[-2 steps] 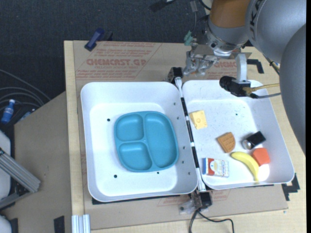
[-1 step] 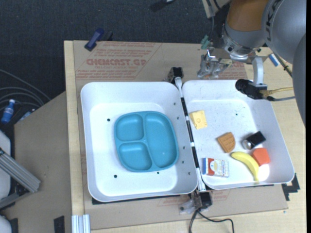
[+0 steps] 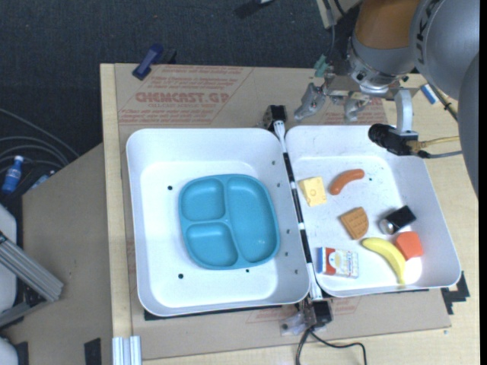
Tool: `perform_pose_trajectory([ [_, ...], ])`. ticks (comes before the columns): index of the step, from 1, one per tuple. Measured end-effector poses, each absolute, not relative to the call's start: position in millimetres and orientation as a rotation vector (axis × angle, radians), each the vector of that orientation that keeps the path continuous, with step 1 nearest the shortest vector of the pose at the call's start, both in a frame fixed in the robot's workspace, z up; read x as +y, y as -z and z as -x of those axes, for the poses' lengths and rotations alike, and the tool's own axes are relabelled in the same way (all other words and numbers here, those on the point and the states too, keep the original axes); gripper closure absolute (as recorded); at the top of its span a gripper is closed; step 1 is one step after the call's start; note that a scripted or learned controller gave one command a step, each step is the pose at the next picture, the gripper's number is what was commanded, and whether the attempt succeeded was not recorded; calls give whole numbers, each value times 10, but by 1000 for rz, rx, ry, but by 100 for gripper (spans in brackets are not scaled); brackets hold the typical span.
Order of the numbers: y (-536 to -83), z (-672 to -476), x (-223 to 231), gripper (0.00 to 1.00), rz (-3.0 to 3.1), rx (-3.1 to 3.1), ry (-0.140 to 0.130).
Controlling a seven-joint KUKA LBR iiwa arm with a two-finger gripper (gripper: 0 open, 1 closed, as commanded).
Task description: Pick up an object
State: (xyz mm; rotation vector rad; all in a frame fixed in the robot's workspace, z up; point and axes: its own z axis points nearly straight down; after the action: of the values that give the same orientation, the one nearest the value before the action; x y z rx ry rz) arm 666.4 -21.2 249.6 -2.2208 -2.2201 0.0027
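**What the view keeps from us**

Up top, the arm (image 3: 415,21) runs off the upper and right edges, so most of its body is lost. The gripper (image 3: 332,103) hangs over the far rim of the right bin (image 3: 437,204); its fingers blur against the cardboard, and their spacing is too unclear to call. Down in that bin, the banana (image 3: 386,256) covers part of the orange and white piece (image 3: 411,251), and what that piece is cannot be told. The print on the small carton (image 3: 335,261) is too tiny to read. At left, cables (image 3: 30,139) and a metal rail (image 3: 30,268) are cut by the edge.
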Motion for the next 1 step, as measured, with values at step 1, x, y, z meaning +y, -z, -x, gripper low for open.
perform_pose_trajectory([
  [1,-1843,-6661,-515,0,2222,-2219,-3],
])
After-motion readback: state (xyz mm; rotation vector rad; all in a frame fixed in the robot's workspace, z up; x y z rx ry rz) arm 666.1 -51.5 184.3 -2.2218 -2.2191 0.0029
